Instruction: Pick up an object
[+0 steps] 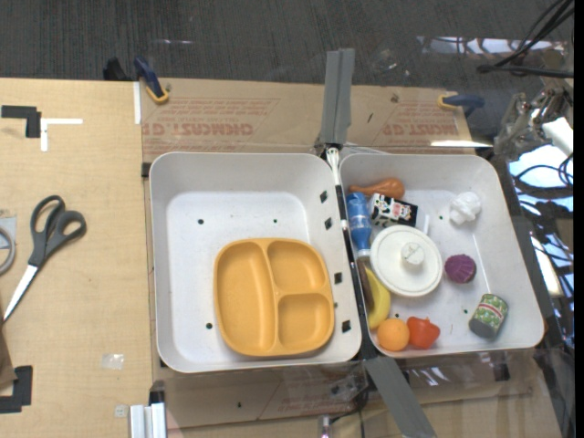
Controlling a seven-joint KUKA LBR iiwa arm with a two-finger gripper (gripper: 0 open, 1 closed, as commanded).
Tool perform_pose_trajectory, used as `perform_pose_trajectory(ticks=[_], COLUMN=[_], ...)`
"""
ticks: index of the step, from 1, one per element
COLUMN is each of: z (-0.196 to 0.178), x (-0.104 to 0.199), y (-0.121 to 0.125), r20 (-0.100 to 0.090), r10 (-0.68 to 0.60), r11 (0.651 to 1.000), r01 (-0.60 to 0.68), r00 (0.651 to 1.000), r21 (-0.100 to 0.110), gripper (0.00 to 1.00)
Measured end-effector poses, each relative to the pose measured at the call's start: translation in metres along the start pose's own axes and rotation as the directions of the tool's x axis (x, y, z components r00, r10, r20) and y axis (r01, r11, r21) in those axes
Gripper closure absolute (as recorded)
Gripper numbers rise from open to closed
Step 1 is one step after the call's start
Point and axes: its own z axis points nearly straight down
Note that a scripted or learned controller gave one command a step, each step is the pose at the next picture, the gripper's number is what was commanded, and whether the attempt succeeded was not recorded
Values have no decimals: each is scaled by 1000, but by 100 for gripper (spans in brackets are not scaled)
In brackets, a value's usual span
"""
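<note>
The right bin [516,245] holds several small objects. An orange drumstick-shaped toy [379,188], a blue bottle [358,219] and a black-and-white carton [394,211] lie near its far left corner. A white round lidded dish [408,259] sits in the middle, with a purple ball [460,268] to its right and a white crumpled piece [465,206] behind. A banana [374,297], an orange [393,335], a red toy [423,332] and a green can [489,316] lie along the front. In the left bin [182,245] lies a yellow divided plate [274,295].
Scissors [46,235] lie on the wooden bench at the left. Cardboard [237,121] sits under and behind the bins, held by blue clamps [151,78]. Cables and equipment [543,126] crowd the right side.
</note>
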Motion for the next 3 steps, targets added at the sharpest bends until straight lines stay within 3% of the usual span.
perform_pose_trajectory(ticks=[1,2,3], z=[161,-9,206], x=[3,32,37], y=[35,26,14], r20=[-3,-1,-2], r10=[-25,134,261], r11=[1000,991,965], r01=[25,-134,-261], r00=[1000,991,965], r21=[-3,0,0], gripper=[100,100,100])
